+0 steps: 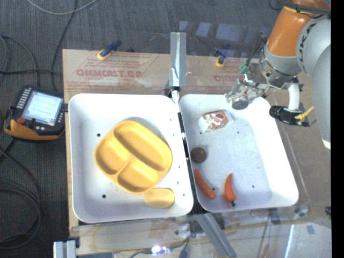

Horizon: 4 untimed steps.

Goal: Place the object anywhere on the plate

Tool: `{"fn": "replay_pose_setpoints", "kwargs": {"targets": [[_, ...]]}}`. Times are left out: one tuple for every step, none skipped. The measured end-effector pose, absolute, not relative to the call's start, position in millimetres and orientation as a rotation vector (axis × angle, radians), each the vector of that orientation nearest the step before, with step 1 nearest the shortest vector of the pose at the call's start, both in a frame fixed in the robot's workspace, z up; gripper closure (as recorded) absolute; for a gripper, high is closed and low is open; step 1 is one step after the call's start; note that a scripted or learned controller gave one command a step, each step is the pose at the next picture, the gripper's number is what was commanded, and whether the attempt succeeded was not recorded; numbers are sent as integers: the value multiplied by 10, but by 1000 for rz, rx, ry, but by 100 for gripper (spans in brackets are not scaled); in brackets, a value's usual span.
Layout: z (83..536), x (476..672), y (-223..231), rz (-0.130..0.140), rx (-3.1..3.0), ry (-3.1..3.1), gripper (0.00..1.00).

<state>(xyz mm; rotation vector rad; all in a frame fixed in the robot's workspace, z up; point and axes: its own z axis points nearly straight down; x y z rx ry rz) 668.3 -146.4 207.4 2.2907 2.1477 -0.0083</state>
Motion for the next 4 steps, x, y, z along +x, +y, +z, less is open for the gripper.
{"fn": "replay_pose_setpoints", "kwargs": {"targets": [[1597,6164,-932,-5,2233,2214,100],[1858,6094,-344,-3,2134,2308,100],[1827,5652,403,-2,1736,2623,100],[1827,5653,397,-2,1736,2622,0]]}}
